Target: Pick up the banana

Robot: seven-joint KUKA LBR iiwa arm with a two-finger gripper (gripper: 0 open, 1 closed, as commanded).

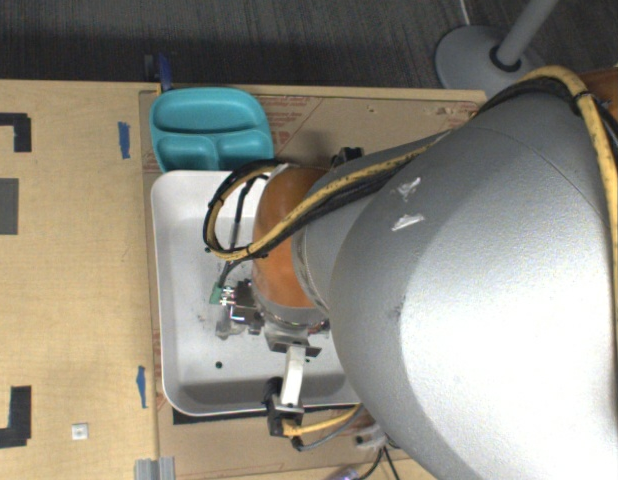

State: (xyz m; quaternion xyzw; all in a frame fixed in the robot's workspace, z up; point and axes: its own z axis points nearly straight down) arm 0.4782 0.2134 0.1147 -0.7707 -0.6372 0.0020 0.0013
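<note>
One gripper (241, 316): low over the bin floor, seen from behind the wrist. Open or closed, cannot tell.
Banana: cannot tell where it lies. My guess is under the wrist or the arm's bulk, if it's in this bin at all.
Main risk: closing on nothing. With the target unconfirmed under the gripper, an empty grasp is the likely failure, and this view could not confirm a hold either.
Cables (229, 218): black and yellow loops hang slack just beyond the gripper, beside the orange band (279, 238). Any wrist rotation could drag them across the bin floor or hook them on something.
Connector (282, 405): a white and black piece hangs on the near side of the gripper, right at the bin's front rim. A sideways move could clip that rim and shift the bin.
White bin (174, 298): bare floor left of the gripper, with the left wall near. Pushing further down risks hitting hard plastic. A banana nudged against that wall would be awkward to straddle.
Arm (469, 268): covers everything right of the gripper, so a collision on that side would go unseen.
Teal tray (211, 128): past the bin's far rim, well apart from the gripper. Low risk unless the lift path swings that way.
Bench (69, 268): cardboard with blue tape marks, no concern.
</note>
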